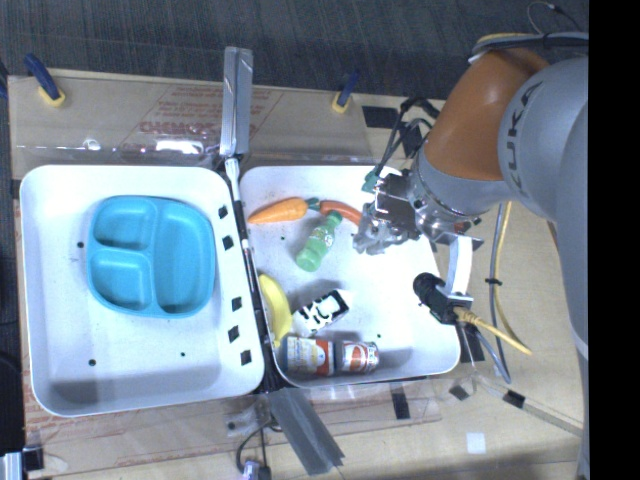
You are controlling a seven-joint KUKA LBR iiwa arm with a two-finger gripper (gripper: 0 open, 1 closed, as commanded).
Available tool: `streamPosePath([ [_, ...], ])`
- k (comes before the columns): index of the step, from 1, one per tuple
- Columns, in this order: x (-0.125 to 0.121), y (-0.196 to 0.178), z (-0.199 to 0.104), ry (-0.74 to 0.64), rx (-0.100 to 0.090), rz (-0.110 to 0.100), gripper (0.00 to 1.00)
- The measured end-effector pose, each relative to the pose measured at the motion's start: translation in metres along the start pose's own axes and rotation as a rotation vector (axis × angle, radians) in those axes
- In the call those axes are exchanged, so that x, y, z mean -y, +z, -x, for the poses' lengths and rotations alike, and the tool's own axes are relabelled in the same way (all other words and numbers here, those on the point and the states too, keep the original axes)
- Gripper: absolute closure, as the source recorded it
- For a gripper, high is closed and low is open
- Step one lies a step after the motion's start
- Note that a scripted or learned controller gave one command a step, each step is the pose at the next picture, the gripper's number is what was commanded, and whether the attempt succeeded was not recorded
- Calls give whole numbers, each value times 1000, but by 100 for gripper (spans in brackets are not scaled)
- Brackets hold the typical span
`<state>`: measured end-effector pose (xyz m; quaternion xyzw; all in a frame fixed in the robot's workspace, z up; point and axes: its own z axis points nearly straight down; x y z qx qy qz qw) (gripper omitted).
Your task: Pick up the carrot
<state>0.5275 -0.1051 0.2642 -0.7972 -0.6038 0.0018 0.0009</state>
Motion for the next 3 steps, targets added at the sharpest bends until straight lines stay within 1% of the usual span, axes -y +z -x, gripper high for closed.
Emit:
streamPosePath([
  [1, 50, 74, -49, -210, 0, -1, 100],
  [2, 6, 73, -18, -452, 0, 3, 100],
  [3, 54, 74, -118, -479, -1, -1, 100],
])
